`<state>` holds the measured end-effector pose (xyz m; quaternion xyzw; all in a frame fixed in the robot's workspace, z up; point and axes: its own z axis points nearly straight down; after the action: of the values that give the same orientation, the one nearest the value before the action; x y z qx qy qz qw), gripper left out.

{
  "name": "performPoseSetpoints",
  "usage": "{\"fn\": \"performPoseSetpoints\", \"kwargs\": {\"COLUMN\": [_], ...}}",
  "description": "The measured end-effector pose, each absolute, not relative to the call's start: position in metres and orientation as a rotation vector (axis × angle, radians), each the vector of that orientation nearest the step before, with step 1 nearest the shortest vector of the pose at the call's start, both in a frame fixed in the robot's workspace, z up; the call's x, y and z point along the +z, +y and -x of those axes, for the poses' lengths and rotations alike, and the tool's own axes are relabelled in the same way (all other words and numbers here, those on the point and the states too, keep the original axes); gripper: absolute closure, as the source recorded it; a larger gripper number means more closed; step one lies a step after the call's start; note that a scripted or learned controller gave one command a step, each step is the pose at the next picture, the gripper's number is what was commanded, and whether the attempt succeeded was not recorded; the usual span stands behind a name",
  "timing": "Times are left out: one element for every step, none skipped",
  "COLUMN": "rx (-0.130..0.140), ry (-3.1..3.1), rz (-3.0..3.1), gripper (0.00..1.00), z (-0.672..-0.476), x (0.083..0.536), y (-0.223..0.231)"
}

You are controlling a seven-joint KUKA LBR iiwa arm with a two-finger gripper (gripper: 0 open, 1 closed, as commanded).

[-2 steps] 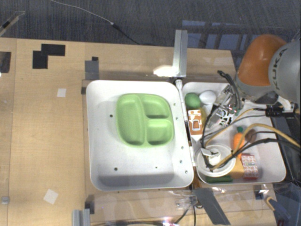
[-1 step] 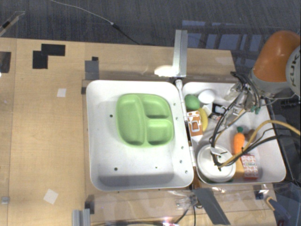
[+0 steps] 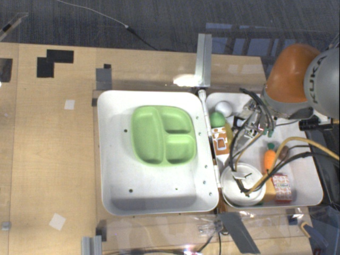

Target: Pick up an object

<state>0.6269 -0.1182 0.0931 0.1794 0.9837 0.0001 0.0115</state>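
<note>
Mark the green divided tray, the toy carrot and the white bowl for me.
green divided tray (image 3: 162,134), camera view, centre ridge.
toy carrot (image 3: 269,161), camera view, orange body.
white bowl (image 3: 229,194), camera view, left rim.

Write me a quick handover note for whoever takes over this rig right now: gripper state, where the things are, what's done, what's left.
Gripper: low over the right bin, near its upper left area; whether it is open or shut is unclear under the cables.
Left bin: holds a green divided tray.
Right bin: toy carrot near the middle, white bowl at the front left, small printed packet at the front right, a green item and an orange-labelled box along the left wall.
Done: nothing seen between the fingers, so no pick confirmed.
Left: grasp one object and lift it.
</note>
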Motion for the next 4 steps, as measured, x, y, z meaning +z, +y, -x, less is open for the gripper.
{"fn": "performPoseSetpoints", "kwargs": {"rx": [-0.029, -0.014, 0.006, 0.003], "ry": [3.036, 3.019, 2.971, 3.01], "rz": [-0.703, -0.745, -0.911, -0.852], "gripper": [0.0, 0.0, 0.0, 0.0], "z": [-0.625, -0.601, -0.57, -0.607], "x": [0.094, 0.094, 0.095, 0.121], "y": [-0.106, -0.107, -0.11, -0.13]}}
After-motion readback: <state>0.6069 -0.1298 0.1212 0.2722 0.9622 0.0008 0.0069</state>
